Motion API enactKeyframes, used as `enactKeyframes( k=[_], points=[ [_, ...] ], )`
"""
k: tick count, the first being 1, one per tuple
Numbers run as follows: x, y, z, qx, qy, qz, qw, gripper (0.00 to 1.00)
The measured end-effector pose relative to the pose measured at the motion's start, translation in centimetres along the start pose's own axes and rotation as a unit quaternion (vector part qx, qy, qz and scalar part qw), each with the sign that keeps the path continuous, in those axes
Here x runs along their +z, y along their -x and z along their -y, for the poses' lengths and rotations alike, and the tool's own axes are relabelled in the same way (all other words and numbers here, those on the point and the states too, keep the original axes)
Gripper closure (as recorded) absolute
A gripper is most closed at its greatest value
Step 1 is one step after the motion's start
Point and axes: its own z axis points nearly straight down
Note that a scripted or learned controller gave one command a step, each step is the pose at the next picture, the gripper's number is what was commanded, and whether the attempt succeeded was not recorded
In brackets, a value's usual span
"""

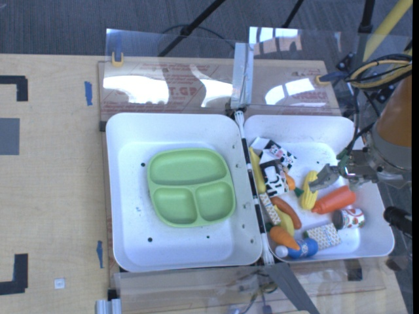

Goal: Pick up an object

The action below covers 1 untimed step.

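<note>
carrot [334, 200] lies in the right bin [308, 128], just below-left of the gripper [334, 174], long axis running left-right w/ a slight upward tilt to the right. orange, tapered, smooth plastic; a yellow toy [308, 190] touches its left end. gripper fingers look spread, nothing between them. green tray [190, 186] sits in the left bin [127, 175], well apart.

Camera setup: single fixed overhead view.
It looks down at a slant on both bins [124, 175]; my arm [393, 136] enters from its right.
</note>
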Motion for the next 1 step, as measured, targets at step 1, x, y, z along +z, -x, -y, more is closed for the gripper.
enactKeyframes(
  k=[1],
  points=[
    [12.6,3.35,-4.34,0.009,0.002,0.001,1.0,0.0]
  ],
)
